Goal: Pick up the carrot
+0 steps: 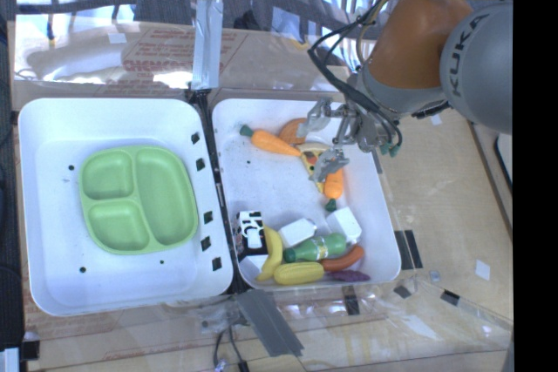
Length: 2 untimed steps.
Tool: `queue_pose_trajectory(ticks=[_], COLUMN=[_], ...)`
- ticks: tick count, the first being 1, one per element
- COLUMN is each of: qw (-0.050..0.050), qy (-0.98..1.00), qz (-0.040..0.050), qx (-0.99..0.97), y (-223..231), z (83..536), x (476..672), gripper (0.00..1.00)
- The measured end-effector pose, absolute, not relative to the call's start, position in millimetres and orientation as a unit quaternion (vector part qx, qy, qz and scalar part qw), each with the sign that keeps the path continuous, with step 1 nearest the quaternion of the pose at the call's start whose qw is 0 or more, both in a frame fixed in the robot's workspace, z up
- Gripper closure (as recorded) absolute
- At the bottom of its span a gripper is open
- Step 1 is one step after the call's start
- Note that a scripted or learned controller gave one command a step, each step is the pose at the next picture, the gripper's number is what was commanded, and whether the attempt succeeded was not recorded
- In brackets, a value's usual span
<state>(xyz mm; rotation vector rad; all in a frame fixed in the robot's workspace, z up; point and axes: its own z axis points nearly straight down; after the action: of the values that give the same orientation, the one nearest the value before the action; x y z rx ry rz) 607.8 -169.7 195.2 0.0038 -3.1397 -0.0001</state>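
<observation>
Hovering low over the upper right part of the right bin (228,187), gripper (331,159) pointing down at a carrot (333,184) lying just beneath it; whether open or closed, impossible to tell, and nothing seen clamped. Lying just left, a second carrot (272,144), green stub toward the bin's left wall. Reading "KUKA" down the grey arm (478,57). Crowding the lower end: white blocks (298,232), a green bottle (316,249), a banana (273,252), a yellow piece (299,273), a black-and-white cube (252,233). Sitting in the left bin (35,213), a green divided plate (138,198). Lying behind, cardboard (157,55) with faint red print, too blurred for reading.
</observation>
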Motion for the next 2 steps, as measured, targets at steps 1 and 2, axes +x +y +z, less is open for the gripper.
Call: queue_pose_trajectory(ticks=[1, 2], qw=[0.002, 0.002], qy=[-0.995, -0.977], qz=[-0.0010, -0.0013], qx=[0.104, 0.213], y=[-209, -209], z=[90, 91], x=[624.9, 568.3], gripper=[0.00, 0.00])
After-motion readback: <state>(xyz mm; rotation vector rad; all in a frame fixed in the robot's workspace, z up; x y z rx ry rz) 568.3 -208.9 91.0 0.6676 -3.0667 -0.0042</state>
